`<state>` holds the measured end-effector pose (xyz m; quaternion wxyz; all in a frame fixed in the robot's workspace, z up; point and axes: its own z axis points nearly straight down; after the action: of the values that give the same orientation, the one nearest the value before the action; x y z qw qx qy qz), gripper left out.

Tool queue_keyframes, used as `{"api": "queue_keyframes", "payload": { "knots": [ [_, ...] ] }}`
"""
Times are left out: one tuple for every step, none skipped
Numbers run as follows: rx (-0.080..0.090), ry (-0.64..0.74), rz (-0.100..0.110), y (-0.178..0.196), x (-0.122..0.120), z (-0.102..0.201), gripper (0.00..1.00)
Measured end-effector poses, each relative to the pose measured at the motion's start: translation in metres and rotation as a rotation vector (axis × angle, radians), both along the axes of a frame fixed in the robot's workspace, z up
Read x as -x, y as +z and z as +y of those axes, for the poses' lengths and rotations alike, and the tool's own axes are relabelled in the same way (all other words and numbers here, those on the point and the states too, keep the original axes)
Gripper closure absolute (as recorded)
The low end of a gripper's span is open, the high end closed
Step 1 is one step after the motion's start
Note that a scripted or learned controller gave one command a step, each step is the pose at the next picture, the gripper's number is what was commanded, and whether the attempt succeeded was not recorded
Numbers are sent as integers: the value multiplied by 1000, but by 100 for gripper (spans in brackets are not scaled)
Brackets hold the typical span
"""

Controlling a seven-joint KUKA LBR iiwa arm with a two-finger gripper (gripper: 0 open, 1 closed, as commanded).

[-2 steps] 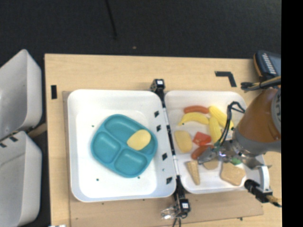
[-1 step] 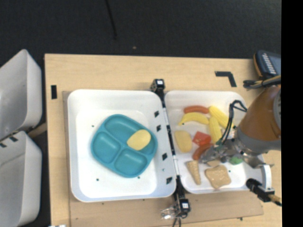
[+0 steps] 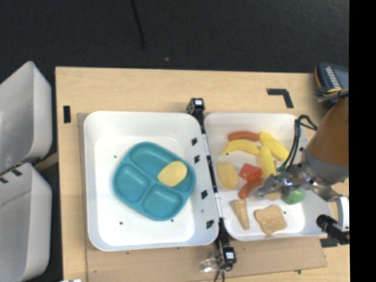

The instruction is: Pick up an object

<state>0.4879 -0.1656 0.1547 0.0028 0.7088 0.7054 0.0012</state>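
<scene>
From the overhead camera, the bench (image 3: 176, 87) carried two shallow white bins side by side. The left bin (image 3: 106, 228) held a blue divided plate (image 3: 141, 184) with a pale yellow, rounded food piece (image 3: 172, 173) resting in its upper right compartment. The right bin (image 3: 294, 231) was crowded with toy food: a red sausage (image 3: 242, 136) near the far wall, a banana (image 3: 240, 148) just below it, two corn cobs (image 3: 274, 145) beside the banana, a red pepper piece (image 3: 250, 171), a pale yellow block (image 3: 227, 175), a tan cone-shaped wedge (image 3: 239, 213) and a toast-coloured slice (image 3: 270, 218) near the front wall. The arm (image 3: 332, 140) came in from the right, and its gripper (image 3: 282, 185) sat low in the right bin, just beside a green object (image 3: 294, 196) and just right of the red pepper piece. Whether it was open or closed could not be told, and nothing could be seen in its grasp.
</scene>
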Motion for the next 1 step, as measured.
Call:
{"api": "queue_keyframes", "payload": {
  "knots": [
    [0,7,-2,54,6,5,100]
  ]
}}
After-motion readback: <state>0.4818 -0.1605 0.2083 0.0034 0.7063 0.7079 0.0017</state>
